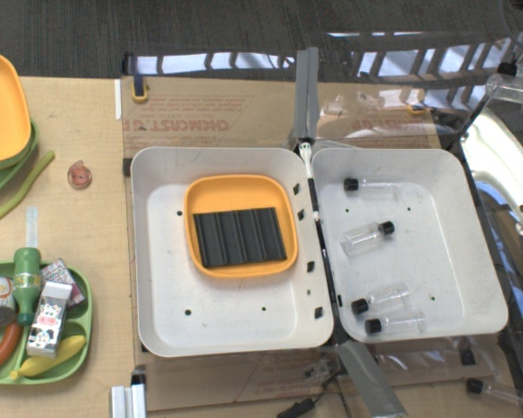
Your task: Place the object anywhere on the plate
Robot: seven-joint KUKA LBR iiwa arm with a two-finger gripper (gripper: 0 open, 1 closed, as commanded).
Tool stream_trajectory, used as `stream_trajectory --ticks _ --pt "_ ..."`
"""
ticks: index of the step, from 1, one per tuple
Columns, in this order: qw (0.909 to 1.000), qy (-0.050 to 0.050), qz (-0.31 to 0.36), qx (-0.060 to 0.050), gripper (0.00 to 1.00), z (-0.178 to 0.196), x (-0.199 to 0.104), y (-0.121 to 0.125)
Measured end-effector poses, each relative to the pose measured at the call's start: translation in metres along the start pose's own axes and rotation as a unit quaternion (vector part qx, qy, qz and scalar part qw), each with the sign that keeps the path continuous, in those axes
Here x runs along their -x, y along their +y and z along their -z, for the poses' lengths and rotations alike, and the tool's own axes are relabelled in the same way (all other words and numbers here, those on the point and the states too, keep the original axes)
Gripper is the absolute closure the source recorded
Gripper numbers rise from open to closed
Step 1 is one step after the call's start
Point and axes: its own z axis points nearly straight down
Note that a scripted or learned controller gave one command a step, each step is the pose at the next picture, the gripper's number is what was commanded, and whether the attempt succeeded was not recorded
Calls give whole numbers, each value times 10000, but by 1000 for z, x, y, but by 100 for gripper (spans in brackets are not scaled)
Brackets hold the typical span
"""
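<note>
An orange square plate (pixel 200 197) lies in the left white bin (pixel 157 312), slightly toward the bin's back. A dark grey ribbed rectangular object (pixel 240 237) rests flat on the plate and covers most of its centre. In the right white bin (pixel 471 259) lie several clear plastic tubes with black caps, among them one near the back (pixel 370 184), one in the middle (pixel 366 234) and one at the front (pixel 397 324).
On the wooden table left of the bins stand a green tray of toy food (pixel 37 325), stacked orange and green dishes (pixel 0 124) and a small pink piece (pixel 80 175). Brown cardboard (pixel 209 124) lies behind the bins. A metal frame (pixel 436 59) runs along the back right.
</note>
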Motion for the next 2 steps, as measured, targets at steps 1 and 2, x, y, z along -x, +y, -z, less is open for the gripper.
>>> stream_trajectory --ticks 1,2 --pt "10000 4 5 -3 100 0 0 0" --pt "10000 7 6 -4 100 0 0 -1"
